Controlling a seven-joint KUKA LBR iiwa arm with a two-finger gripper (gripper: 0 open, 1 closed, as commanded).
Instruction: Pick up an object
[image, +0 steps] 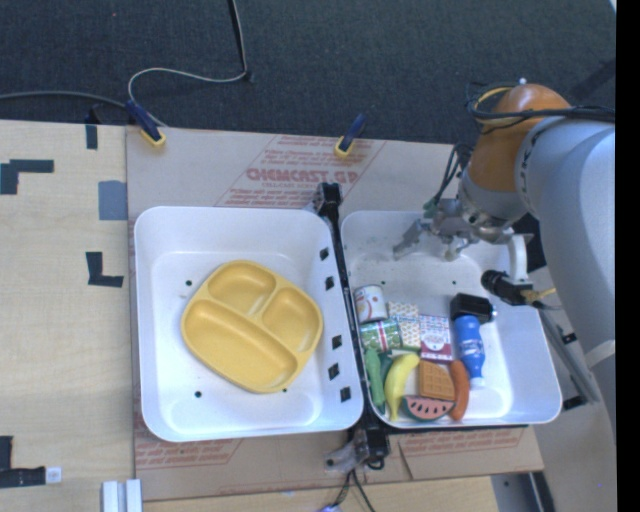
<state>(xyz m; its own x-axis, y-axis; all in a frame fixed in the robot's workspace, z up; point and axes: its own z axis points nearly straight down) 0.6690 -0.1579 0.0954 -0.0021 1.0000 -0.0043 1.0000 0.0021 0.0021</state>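
Observation:
The right bin (520, 395) holds a pile of toy food along its near side: a small can (370, 302), a green box (381, 335), a banana (400, 380), a blue bottle (468, 346) with a black cap, a watermelon slice (427, 408) and a sausage (459, 390). My gripper (428, 245) hangs over the bare far part of this bin, up and right of the can. It is open with nothing between its fingers.
The left bin (160, 300) holds a yellow divided plate (252, 325). A black divider (336, 290) runs between the bins. The grey arm (570, 200) comes in over the right bin's right rim. Yellow clamps (148, 124) pin the cardboard at the back.

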